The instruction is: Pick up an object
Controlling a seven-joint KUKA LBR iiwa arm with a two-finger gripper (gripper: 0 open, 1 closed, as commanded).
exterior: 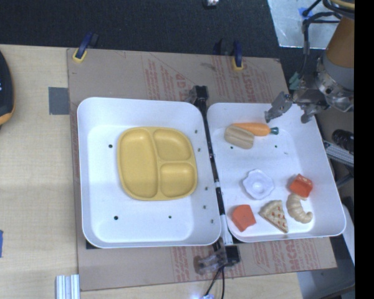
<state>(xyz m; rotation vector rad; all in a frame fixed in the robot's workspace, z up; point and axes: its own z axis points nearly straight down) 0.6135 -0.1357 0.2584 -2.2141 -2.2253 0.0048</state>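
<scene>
1. Presently, the approach step is judged to be in hand: nothing is seen between the fingers of the gripper [294, 106], which is held over the far rim of the right bin [324, 167], at roughly one o'clock of that bin. The fingers are seen spread wide, one toward nine o'clock and one toward three o'clock, with nothing between them.

2. The left bin [100, 223] is noted to hold a yellow divided plate [156, 163] at its centre.

3. In the right bin, the toy carrot [254, 129] is found lying across a tan bread roll [239, 137] at about eleven o'clock of the bin. This pair is judged the likeliest target, being nearest the gripper.

4. The carrot's green tip is placed at about seven o'clock of the left finger, near but apart from it; the roll lies further along the same bearing.

5. Smaller items are recorded toward the near half of the bin: a clear cup [258, 184], a croissant [298, 208], a pizza slice [275, 216], a red block [242, 217] and a red-orange piece [300, 185].

6. The next move is judged to call for a shift toward eight o'clock, a descent astride the carrot, then closure. Slipping off the roll is considered a risk.
</scene>
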